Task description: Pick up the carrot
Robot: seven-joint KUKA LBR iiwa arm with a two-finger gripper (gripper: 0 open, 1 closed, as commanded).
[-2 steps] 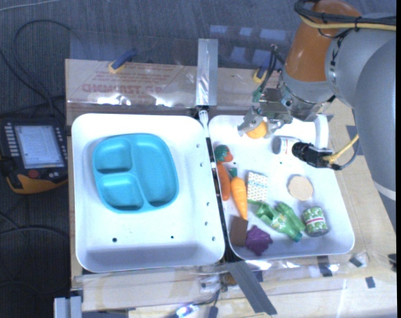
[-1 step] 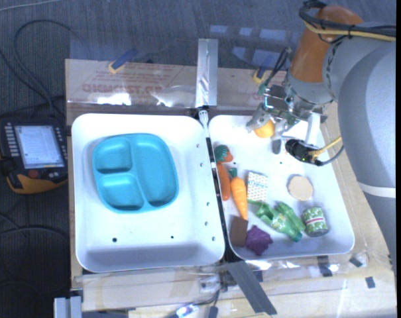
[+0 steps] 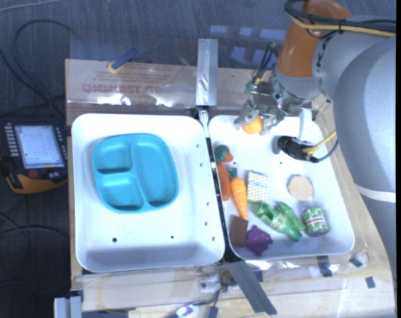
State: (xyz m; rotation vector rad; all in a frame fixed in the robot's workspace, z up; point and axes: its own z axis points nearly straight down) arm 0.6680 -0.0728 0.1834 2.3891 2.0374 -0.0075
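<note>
Where the right bin's glossy white wall [image 3: 217,197] rises, tapered orange carrot [image 3: 238,197]; hand [image 3: 256,120] grasping rounded yellow-orange piece [image 3: 252,126].

The counter [image 3: 87,78] is a brown board, its far edge covered by a creased clear plastic sheet [image 3: 154,85]. Two shallow white bins sit directly on it, touching side by side: the left bin [image 3: 84,197] toward the counter's left edge, the right bin [image 3: 336,204] toward its right edge. A metal strip [image 3: 207,71] stands at the far edge, above their seam.
</note>
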